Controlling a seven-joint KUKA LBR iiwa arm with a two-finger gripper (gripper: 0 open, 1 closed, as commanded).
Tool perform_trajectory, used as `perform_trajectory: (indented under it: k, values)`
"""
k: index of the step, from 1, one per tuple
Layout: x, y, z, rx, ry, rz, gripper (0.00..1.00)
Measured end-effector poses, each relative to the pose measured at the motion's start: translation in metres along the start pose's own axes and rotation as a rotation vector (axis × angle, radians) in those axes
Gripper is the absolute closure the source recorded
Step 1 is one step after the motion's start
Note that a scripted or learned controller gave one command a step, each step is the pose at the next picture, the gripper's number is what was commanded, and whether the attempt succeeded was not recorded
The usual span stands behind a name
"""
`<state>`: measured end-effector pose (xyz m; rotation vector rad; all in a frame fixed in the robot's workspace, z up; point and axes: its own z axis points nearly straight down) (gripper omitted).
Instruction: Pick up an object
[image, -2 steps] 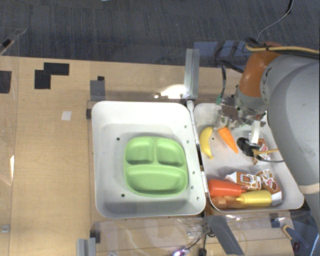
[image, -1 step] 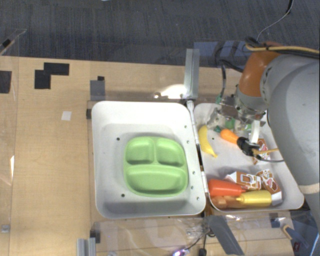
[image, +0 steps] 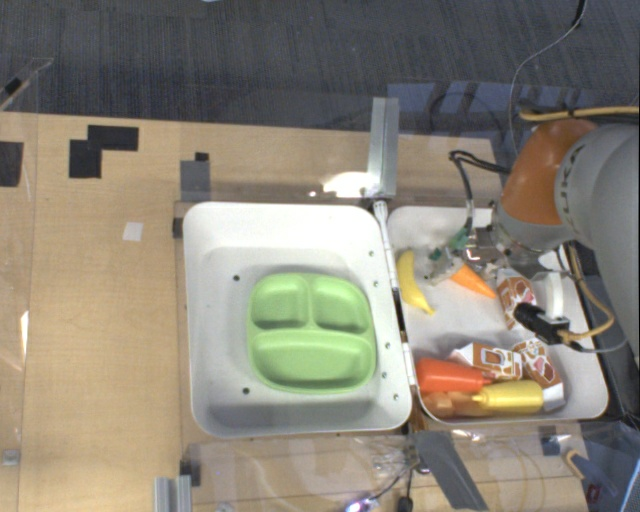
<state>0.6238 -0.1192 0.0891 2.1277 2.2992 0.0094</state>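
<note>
Glossy yellow bottle (image: 510, 398), orange bottle (image: 455, 376), curved banana (image: 411, 282), moulded green tray (image: 311, 331).

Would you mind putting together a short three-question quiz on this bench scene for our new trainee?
1. True or false: the green divided plate lies in the left bin.
2. Which thing lies closest to the wall between the two bins?
A. the banana
B. the yellow bottle
C. the carrot
3. Fill in: the arm's hand is over the ____ bin.

Key
1. True. The plate is the one thing in that bin.
2. A. The banana lies along the right bin's left side; the carrot is further right, by the hand, and the bottle is near the front edge, beside an orange bottle.
3. right.
</note>
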Motion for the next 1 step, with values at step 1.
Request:
perform_trajectory:
  k: [1]
  values:
    - [0.0021, 0.0030, -0.0122, -0.006, 0.001, -0.006, 1.00]
